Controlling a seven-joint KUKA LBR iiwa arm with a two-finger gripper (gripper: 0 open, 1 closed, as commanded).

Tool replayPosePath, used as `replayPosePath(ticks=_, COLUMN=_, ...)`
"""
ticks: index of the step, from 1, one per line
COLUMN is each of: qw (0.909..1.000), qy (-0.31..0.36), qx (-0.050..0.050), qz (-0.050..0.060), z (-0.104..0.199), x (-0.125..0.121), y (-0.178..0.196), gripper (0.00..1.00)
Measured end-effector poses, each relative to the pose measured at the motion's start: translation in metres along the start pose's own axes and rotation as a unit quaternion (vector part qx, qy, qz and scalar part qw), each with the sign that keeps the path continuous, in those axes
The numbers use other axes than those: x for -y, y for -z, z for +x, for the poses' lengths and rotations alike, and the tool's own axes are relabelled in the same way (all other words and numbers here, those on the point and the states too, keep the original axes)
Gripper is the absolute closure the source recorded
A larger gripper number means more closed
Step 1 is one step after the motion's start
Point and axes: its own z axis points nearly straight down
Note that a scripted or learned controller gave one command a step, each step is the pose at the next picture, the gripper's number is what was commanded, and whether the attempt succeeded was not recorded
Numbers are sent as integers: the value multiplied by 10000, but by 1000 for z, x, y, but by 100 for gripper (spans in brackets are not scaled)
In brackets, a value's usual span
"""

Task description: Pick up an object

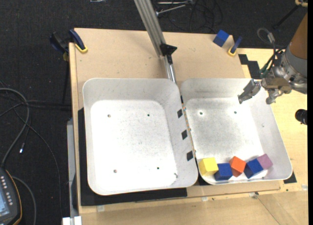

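Observation:
Several small blocks lie along the front edge of the right bin (230, 121): a yellow block (209, 165), a blue block (223, 171), an orange block (238, 165), a second blue block (254, 167) and a purple block (264, 161). My gripper (259, 93) hangs above the bin's far right rim, well behind the blocks. Its two fingers are spread apart, with nothing between them.
The left bin (129, 136) sits beside the right one. A blue block (221, 37) rests on the bench at the back right, near a clamp (234, 45). A slanted metal pole (149, 16) crosses the back of the bench. Another clamp (76, 40) grips the back left corner.

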Motion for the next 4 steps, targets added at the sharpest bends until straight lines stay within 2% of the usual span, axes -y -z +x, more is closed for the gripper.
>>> replayPosePath(ticks=1, qw=10000, qy=34, qx=-18, qz=41, z=55, x=8, y=-77, gripper=0)
replayPosePath(ticks=2, qw=10000, qy=-15, qx=0, qz=-2, z=50, x=83, y=-24, gripper=0)
replayPosePath(ticks=3, qw=10000, qy=17, qx=-8, qz=25, z=78, x=84, y=-76, gripper=0)
replayPosePath(ticks=4, qw=10000, qy=24, qx=-7, qz=10, z=104, x=83, y=-85, gripper=0)
